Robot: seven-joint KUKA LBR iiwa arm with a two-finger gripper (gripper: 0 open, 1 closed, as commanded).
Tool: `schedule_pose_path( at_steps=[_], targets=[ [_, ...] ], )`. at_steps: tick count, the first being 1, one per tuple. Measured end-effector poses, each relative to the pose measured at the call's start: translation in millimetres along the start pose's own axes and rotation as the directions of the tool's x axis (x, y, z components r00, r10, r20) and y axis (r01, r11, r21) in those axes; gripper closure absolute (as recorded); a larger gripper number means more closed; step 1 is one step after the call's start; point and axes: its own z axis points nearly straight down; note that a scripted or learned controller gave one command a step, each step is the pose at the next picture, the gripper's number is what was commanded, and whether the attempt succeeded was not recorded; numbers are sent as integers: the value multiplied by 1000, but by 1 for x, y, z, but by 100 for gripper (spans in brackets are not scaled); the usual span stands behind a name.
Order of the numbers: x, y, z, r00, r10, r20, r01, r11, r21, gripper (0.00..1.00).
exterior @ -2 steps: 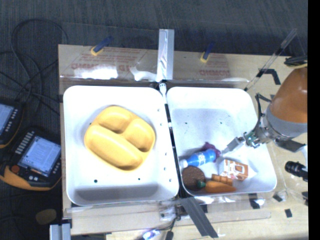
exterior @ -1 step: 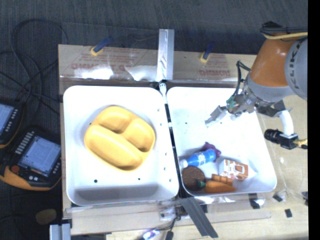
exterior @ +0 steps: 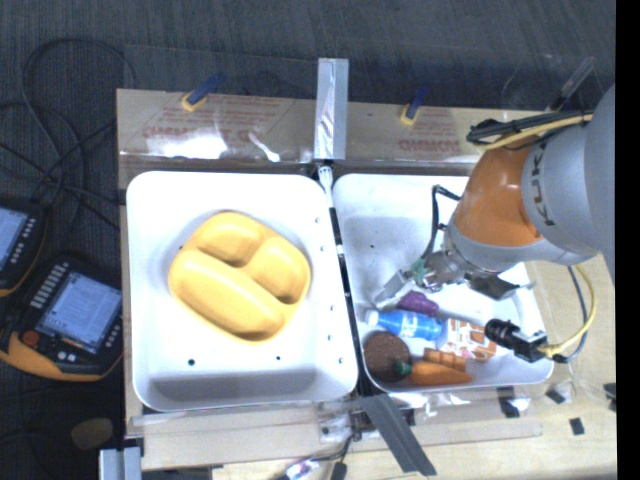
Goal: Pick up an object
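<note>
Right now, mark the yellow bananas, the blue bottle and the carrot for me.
yellow bananas (exterior: 240, 273): camera view, middle of the bunch.
blue bottle (exterior: 410, 325): camera view, middle of its body.
carrot (exterior: 440, 373): camera view, middle of its orange length.

two white bins (exterior: 150, 268) — one yellow bread toy (exterior: 238, 273)

Left bin (exterior: 150, 268): the yellow lump (exterior: 240, 273) fills the middle; open floor stays along the near wall and the left edge.
Right bin (exterior: 345, 228): the far left part is open floor.
Right bin, near side: blue bottle (exterior: 408, 325), brown ball (exterior: 383, 350), carrot (exterior: 440, 373) crowd together.
Right side: the arm (exterior: 520, 208) covers it.
</note>
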Motion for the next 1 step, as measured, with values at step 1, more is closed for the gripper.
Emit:
schedule_pose_path(
  at_steps=[1],
  targets=[
    [-59,22,10,999,-39,7,39,999,-13,0]
  ],
)
